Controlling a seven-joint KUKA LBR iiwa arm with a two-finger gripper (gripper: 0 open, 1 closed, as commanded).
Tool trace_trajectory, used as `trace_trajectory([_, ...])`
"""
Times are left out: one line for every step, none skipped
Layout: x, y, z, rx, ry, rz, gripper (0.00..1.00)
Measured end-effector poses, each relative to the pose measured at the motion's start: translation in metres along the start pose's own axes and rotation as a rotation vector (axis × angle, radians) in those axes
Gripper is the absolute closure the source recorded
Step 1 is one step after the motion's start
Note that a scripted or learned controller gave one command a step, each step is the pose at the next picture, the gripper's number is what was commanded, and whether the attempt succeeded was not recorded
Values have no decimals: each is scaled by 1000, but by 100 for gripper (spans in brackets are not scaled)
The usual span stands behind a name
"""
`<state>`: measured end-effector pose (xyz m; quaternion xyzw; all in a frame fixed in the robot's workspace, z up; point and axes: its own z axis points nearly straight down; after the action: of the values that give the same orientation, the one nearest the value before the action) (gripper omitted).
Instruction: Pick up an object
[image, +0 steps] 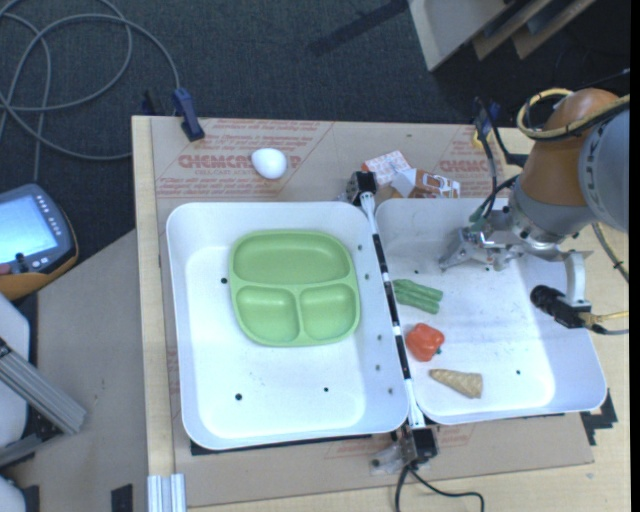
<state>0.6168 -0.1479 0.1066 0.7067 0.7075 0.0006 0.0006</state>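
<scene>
1. Camera view showed the jaws spread wide and holding nothing, low over the far part of the right bin.
2. Green bean pod lay near-left of them, apart, beside the bin divider.
3. Red pepper and a cone lay nearer; green tray sat in the left bin.
4. Pod's long axis ran left-right, slightly slanted.

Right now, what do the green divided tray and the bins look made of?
Green divided tray: looks like moulded plastic, matte to satin, with rounded compartment edges and uniform colour. Left bin and right bin: likely thin white plastic, smooth with a slight sheen and rounded lips. Not certain from the look alone.
</scene>
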Motion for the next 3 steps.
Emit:
trace_trajectory([-40,50,22,0,-2,0,0])
trace_trajectory([-26,42,22,3,0,0,0])
trace_trajectory([-23,10,22,3,0,1,0])
